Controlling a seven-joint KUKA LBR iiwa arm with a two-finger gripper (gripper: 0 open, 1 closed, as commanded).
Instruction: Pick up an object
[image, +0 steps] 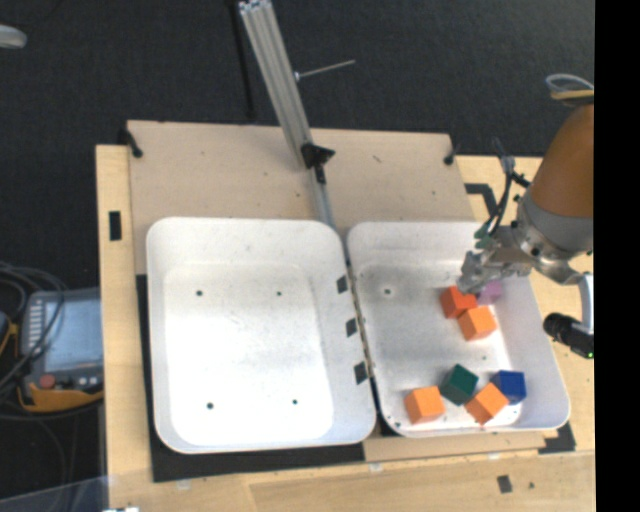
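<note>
1. Two shallow white bins sit side by side on the bench (280, 170): the left bin (250, 335) and the right bin (400, 320), which carries all the blocks.
2. The grey arm (565, 190) with its orange upper section reaches in from the right edge, over the right bin's far right corner.
3. The gripper (483, 272) hangs low over the upper right part of the right bin, just above a red-orange block (458, 301); whether its jaws stand wide or narrow, I cannot tell.
4. A small pink-purple block (491, 291) lies just beside the gripper's tip, touching the red-orange block's upper right.
5. An orange block (479, 322) lies against the red-orange one's lower right.
6. Four more blocks cluster near the bin's front wall: an orange one (424, 403), a dark green one (460, 383), another orange one (488, 402) and a blue one (509, 385).
</note>
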